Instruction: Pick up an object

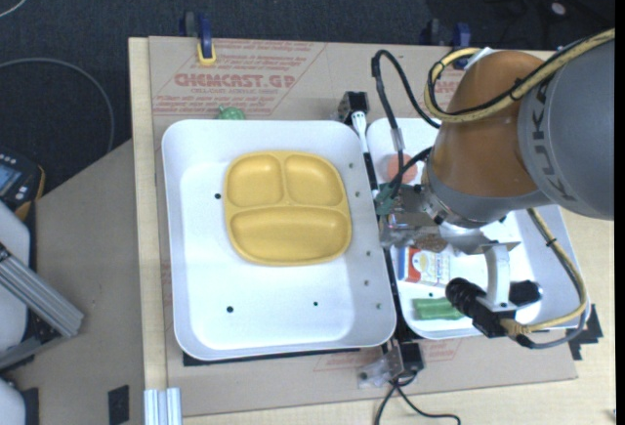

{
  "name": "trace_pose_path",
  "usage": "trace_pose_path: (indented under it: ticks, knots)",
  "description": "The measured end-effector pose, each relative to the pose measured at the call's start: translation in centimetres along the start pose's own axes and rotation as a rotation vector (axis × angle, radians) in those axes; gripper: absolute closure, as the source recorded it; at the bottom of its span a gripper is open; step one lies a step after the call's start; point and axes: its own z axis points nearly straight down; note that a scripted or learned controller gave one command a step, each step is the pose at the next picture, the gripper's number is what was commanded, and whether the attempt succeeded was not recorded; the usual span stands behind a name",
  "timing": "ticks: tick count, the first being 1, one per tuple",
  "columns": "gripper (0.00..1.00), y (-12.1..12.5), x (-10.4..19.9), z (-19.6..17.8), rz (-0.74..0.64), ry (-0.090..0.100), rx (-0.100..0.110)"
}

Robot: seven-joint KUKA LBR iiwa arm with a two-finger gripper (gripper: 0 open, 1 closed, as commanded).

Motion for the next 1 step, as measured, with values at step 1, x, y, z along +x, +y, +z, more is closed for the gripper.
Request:
trace_pose_path:
  ticks: [1]
  knots:
    - [1.0, 0.16, 2.56, -12.24, 0.001, 0.002, -0.01]
